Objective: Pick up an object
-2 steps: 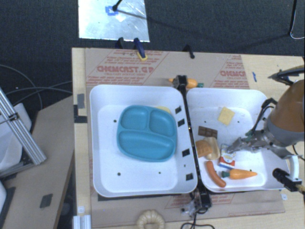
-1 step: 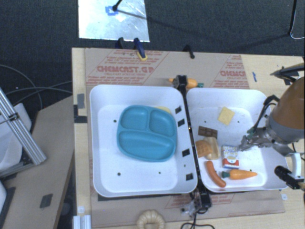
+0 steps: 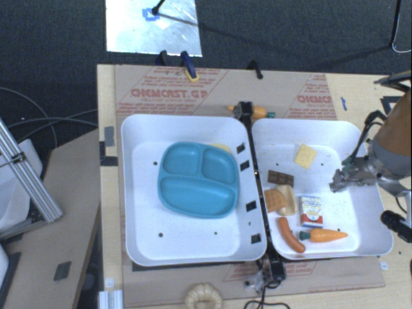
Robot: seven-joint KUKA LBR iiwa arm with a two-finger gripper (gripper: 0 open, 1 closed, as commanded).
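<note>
The right bin (image 3: pixel 335 131) holds several toy foods: a yellow cheese slice (image 3: pixel 305 155), a brown chocolate bar (image 3: pixel 280 178), a bread piece (image 3: pixel 280 200), a small red and white carton (image 3: pixel 311 211), a red sausage (image 3: pixel 290 234) and an orange carrot (image 3: pixel 329 235). My gripper (image 3: pixel 341 179) hangs at the right side of this bin, right of the chocolate bar and above the carton. Nothing shows between its fingers.
The left bin (image 3: pixel 138 140) holds a blue divided plate (image 3: pixel 198 179) with a pale yellow item (image 3: pixel 221 148) at its far edge. A black divider (image 3: pixel 252 172) runs between the bins. The arm (image 3: pixel 393 140) enters from the right. A metal frame (image 3: pixel 26 179) stands left.
</note>
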